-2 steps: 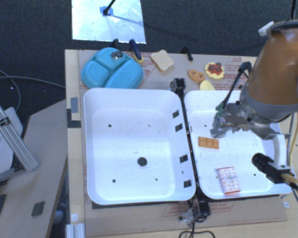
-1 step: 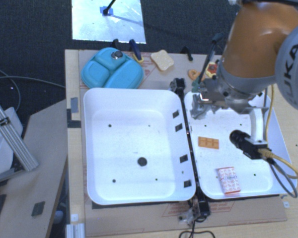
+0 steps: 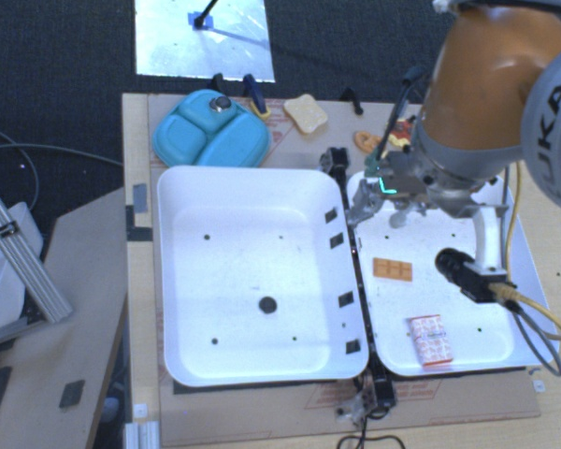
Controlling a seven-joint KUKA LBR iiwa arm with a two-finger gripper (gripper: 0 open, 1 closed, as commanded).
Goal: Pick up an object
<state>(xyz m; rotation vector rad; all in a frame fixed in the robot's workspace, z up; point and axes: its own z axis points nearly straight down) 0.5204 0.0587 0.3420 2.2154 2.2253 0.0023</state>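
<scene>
Fingers [image 3: 360, 204] hang spread apart with nothing between them, low over the far left corner of the right bin [image 3: 505, 340], close to the wall it shares with the left bin [image 3: 182, 251]. The grey arm [image 3: 505, 73] with its orange band reaches in from the right and covers the far part of the right bin.

Three loose things lie in the bins. A small orange waffle-patterned piece [image 3: 393, 269] lies flat on the right bin's floor, nearer the camera than the fingers and apart from them. A red-and-white patterned packet [image 3: 430, 339] lies further toward the near edge of the same bin. A small dark round disc [image 3: 267, 304] sits alone near the middle of the left bin.

Behind the bins, on the surface [image 3: 140, 279], rest a blue divided container [image 3: 210, 134], a tan slice [image 3: 306, 113] and a small orange thing [image 3: 366, 141], partly hidden.
</scene>
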